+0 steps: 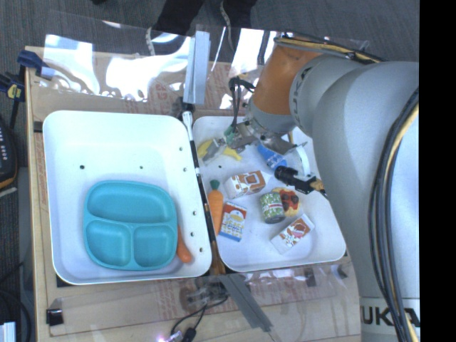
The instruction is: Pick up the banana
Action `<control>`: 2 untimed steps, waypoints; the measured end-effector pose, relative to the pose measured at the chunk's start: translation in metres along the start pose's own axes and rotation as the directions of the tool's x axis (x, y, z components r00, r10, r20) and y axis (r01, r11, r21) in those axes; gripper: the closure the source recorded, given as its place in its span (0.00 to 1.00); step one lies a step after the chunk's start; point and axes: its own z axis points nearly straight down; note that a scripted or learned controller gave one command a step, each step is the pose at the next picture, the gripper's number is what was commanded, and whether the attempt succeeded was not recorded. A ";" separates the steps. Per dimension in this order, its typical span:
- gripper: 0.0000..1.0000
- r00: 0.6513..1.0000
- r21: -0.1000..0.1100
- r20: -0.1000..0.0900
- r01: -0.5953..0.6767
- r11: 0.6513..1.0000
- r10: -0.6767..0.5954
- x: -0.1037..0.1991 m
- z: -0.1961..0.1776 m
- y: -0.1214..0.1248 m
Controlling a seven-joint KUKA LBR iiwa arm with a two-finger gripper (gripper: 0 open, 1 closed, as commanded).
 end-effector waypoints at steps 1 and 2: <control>1.00 1.000 0.000 0.000 0.005 1.000 -0.005 0.000 -0.010 0.001; 1.00 0.996 -0.001 0.001 -0.088 0.996 0.088 0.041 -0.120 0.014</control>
